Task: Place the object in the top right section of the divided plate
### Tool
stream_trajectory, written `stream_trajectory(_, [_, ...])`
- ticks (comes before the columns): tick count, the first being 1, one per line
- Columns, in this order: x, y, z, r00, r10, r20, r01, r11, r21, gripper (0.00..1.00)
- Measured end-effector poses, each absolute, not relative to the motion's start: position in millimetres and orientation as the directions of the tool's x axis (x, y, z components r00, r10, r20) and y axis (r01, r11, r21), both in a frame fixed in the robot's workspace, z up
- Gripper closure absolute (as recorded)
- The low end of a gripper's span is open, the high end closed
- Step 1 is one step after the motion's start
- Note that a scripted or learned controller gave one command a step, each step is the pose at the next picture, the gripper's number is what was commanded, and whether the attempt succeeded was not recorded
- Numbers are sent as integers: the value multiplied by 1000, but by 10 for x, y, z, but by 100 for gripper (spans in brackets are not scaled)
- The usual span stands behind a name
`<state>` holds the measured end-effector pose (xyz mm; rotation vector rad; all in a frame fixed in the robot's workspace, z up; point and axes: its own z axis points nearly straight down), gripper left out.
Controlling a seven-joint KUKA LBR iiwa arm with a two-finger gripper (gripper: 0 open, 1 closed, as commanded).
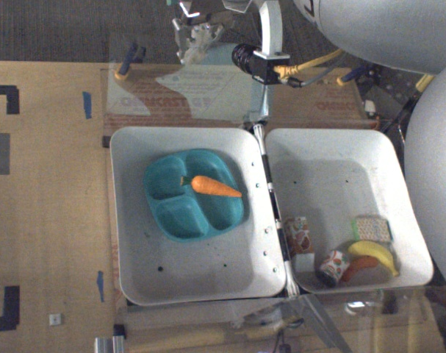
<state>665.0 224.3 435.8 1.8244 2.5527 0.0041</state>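
The carrot (216, 187) lies in the teal divided plate (180, 223), which sits in the left bin (134, 267). Its thick, stem end rests on the ridge near the plate's middle, and the body runs out across the section at about two o'clock from the plate's centre; the pointed tip reaches toward the plate's three o'clock rim. The long axis runs roughly from nine to four o'clock, tilted slightly downward to the right. Judged from this, the carrot already sits largely in the top right section, with only its stem end on the divider.

The hand (197, 31) is up at twelve o'clock from the carrot, well apart from it, beyond the far rim of the left bin and over the table's back edge. Nothing lies between its fingers; whether they are wide or narrow cannot be told from this angle. The relation that matters: the carrot lies at six o'clock from the hand, with its long axis crossing that line.

In the right bin (333, 160), at the lower corner, lie a banana (375, 254), a cracker-like block (372, 229) and a few small packets (299, 234).
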Motion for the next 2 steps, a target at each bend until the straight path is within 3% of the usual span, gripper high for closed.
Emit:
stream_trajectory(1, [6654,2198,4237,-508,862,-1,862,508,0,100])
stream_trajectory(2, [6657,2191,3720,-747,665,-1,665,747,1,100])
